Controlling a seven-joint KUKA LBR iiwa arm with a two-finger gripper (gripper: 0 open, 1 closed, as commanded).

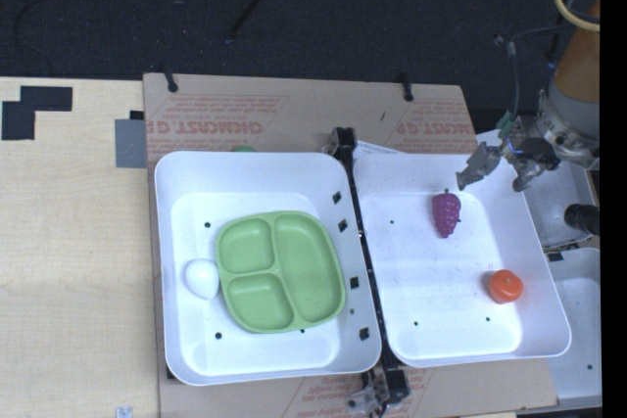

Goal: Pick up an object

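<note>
A: Tool (506,168) position first: the grey two-finger tool hangs over the far right corner of the right-hand shallow white plastic bin (549,333), on the grey arm with the orange band (578,64). Its two fingers stand spread apart, with nothing between them.

B: And the things to pick?

A: A small purple bunch-shaped toy, like grapes (446,212), lies on the bin floor just below and to the left of the tool, near it but not touching. A round orange plastic object (506,286) sits lower still, almost straight beneath the tool in the view, well apart from it and close to the bin's right wall.

B: The other bin?

A: The left-hand shallow white plastic bin (181,186) is far to the tool's left. It holds a light green plastic plate with three compartments (281,270), lying flat. A small white egg-shaped object (202,278) touches the plate's left edge. Both bins rest on a brown cardboard sheet (294,113) on the pale wooden counter (69,240).
</note>
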